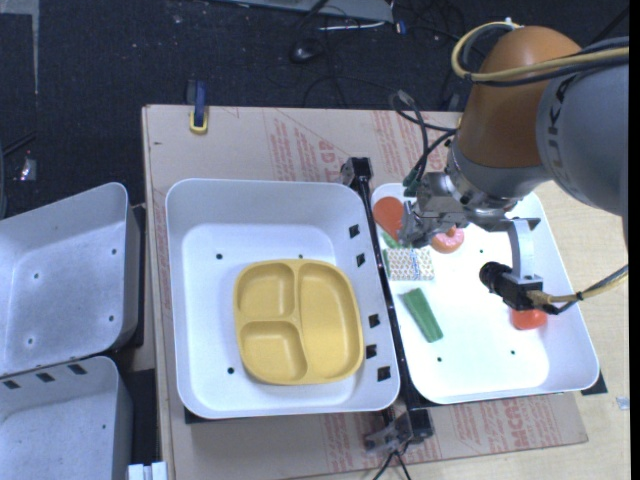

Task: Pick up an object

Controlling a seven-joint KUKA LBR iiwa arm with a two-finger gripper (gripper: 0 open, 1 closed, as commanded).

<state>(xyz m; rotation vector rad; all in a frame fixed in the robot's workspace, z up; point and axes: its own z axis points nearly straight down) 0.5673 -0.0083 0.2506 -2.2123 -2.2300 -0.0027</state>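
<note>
Two shallow white bins are seen from above on a bench, side by side. The left bin (200, 228) holds a yellow divided plate (298, 320) with three compartments, lying flat near its middle. The right bin (560, 368) holds several small objects: a green bar (423, 315) lying at a slant near the bin's left wall, a small patterned card or packet (409, 263) just above it, a round red-orange piece (388, 213) at the far left corner, a pinkish-red piece (449, 238) partly hidden under the arm, and a small red object (529, 318) toward the right side, just beside a black fitting.

The grey arm with its orange band is reached in from the right, and the gripper (428, 226) is lowered over the far left part of the right bin, among the red pieces and just above the patterned card. Its opening cannot be told from this slant, and nothing is clearly seen within it.

The step in hand is judged to be the descent onto a chosen object, probably the pinkish-red piece. For the next move, a clean close around that one piece is called for, then a straight lift clear of the bin wall and the neighbouring card.
</note>
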